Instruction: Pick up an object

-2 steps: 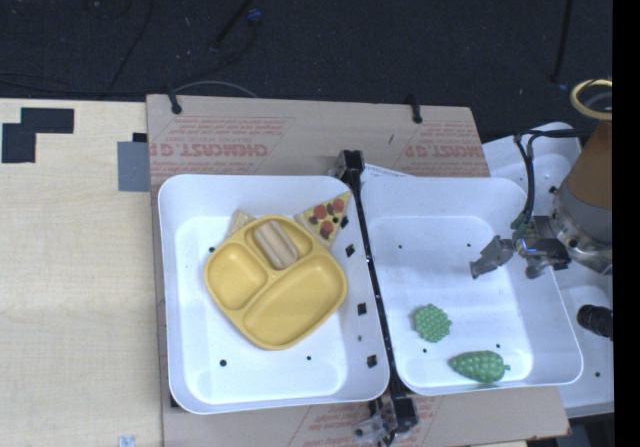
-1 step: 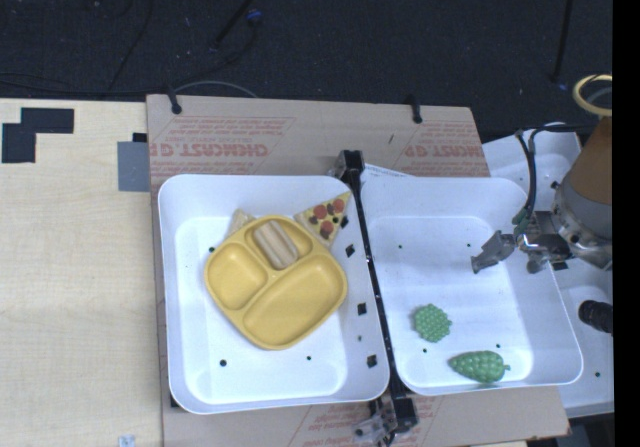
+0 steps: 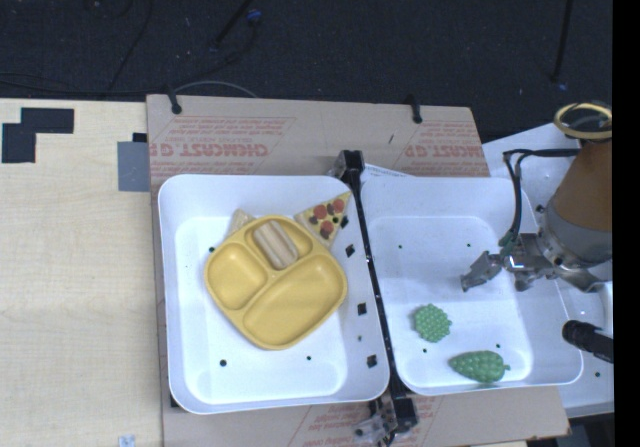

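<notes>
And here's the arm (image 3: pixel 585 205) reaching in from the right edge, its orange band showing above the grey wrist, bent low over the right bin (image 3: pixel 440 205) with the gripper (image 3: pixel 483 273) pointing left, hovering over the bin's bare white floor near its right wall. The metal fingers look slightly parted with nothing between them, though they're small and a bit blurred, so call it a narrow gap. Below and to the left of the gripper, well clear of it, sits a round green berry (image 3: pixel 432 322), bumpy all over like a knobbly ball. Just beyond that, close to the bin's near wall, lies a longer green bunch (image 3: pixel 478 366), same pebbled texture, stretched sideways with a tapered end. Over in the left bin (image 3: pixel 190 335), a glossy yellow plastic plate (image 3: pixel 277 282) with three moulded compartments lies flat, turned at a slant; a tan, ridged bread-like piece (image 3: pixel 277 243) rests in its upper compartment. Touching the plate's upper right rim is a pizza slice (image 3: pixel 327 217), a pale wedge dotted with red and dark toppings, its tip aimed at the black divider (image 3: pixel 365 265) between the two bins. Both bins are smooth, shallow, white plastic resting on brown cardboard (image 3: pixel 300 140)
</notes>
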`<state>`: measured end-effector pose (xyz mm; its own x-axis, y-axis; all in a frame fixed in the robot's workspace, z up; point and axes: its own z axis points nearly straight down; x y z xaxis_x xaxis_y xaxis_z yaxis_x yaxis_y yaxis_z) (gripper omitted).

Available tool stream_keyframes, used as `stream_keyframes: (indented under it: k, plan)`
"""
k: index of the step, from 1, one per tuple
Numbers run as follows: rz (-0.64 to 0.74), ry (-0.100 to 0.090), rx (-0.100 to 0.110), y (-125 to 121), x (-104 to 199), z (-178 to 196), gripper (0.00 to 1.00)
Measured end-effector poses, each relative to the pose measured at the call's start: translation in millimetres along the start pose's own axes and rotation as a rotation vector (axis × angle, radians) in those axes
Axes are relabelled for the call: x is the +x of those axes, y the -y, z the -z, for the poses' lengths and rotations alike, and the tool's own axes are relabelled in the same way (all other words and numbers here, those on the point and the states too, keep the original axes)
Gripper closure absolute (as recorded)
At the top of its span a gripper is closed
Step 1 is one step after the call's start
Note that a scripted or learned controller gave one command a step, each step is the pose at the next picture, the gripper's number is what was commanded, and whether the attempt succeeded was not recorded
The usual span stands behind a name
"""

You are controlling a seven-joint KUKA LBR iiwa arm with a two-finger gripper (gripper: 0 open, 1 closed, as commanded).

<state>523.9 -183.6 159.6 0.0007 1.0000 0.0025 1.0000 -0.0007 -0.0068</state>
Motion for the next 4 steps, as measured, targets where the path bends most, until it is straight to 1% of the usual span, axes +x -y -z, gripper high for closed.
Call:
stream_keyframes:
  k: [1, 2, 3, 4]
  plan:
    - [0.0, 0.0, -0.001, -1.7, -9.0, -50.0, 0.0]
    - [0.0, 0.001, -0.003, -1.6, -8.2, -73.1, 0.0]
    - [-0.002, 0.001, -0.004, -2.0, -9.0, -61.2, 1.0]
    - [-0.002, 0.002, -0.006, 0.1, -11.2, -19.5, 1.0]
